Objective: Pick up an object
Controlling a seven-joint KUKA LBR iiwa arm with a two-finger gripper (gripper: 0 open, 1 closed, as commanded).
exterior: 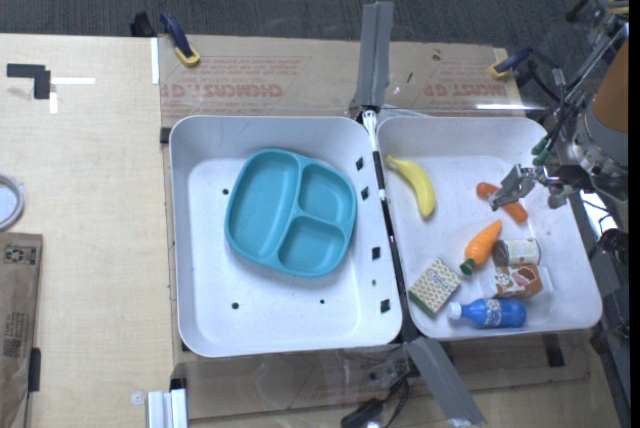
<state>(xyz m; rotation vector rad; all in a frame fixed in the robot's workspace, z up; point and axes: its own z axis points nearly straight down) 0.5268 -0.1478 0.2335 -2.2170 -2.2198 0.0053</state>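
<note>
Nearest to me, at the front of the right bin (560,321), I log a small plastic bottle (490,314) lying on its side, blue body, white cap pointing left. Just beside it to the left sits a flat, square packet (434,286) with a speckled green and tan face, turned on its corner. Behind the bottle are two small printed containers: a brown and red one (519,282) touching the bottle's upper edge, and a pale cylinder (516,252) lying on its side just behind that.

Next back, a toy carrot (481,245), smooth orange with a green stub, lies tilted with the stub toward the front. Farther in, a second, smaller orange piece (501,199) lies on the bin floor, elongated and smooth. My pincer (517,186) hangs right over it, fingers a narrow way apart; I cannot tell whether they touch the piece, and I see nothing clearly between them. The arm comes in from the right, with an orange band (612,96) above the wrist.

Toward the back left of this bin, a yellow banana (416,184), curved and glossy, lies apart from the rest.

Over in the left bin (190,246), a teal plate (291,212) with three compartments and rounded corners rests near the middle. Both bins are shallow, white, matte, on the pale wooden tabletop (80,176).
</note>
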